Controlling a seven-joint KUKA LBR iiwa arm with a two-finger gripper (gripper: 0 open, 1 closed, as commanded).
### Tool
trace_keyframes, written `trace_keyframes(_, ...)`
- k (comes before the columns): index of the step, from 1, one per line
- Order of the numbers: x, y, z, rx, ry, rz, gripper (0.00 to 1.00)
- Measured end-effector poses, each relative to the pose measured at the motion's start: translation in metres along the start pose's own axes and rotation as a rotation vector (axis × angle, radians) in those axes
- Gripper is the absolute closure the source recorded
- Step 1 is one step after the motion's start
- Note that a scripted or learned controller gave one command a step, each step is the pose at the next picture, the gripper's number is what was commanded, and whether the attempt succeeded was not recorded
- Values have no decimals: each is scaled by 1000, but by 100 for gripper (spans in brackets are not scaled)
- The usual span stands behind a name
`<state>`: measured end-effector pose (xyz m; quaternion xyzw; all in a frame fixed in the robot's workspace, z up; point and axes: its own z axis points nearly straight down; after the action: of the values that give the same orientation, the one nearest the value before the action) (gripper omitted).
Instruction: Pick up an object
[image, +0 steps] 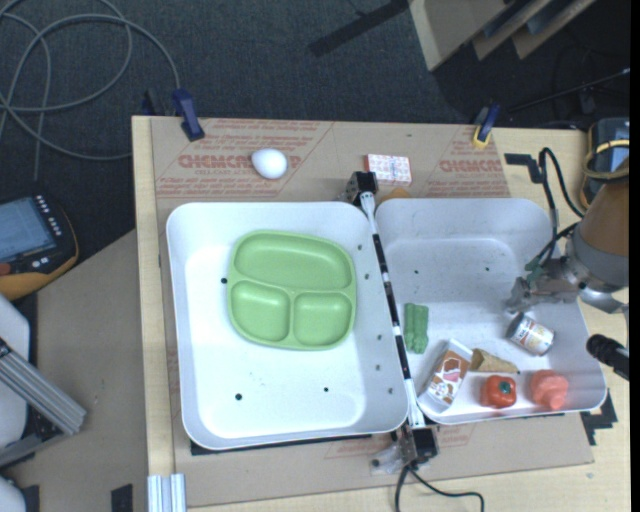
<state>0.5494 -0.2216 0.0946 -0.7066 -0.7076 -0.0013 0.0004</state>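
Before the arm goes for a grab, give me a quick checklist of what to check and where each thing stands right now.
1. Gripper is over the right bin, near its right wall: ok.
2. Fingers open enough for a grasp: cannot tell, too small and blurred.
3. A target lies close: ok, the small can rests on its side just below the gripper.
4. Nothing is held already: cannot tell.
5. Room around the can: ok on its left; the red tomato and pink item sit apart, nearer the front edge.
6. Green divided tray in the left bin is out of the way: ok.
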Motion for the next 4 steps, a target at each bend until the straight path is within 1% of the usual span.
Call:
trace_keyframes(1,2,0,0,2,4,-2,0)
trace_keyframes(2,2,-34,10,3,6,-3,0)
trace_keyframes(3,-2,-33,-2,-4,-3,1,100)
trace_keyframes(4,40,55,-22,-1,-2,0,100)
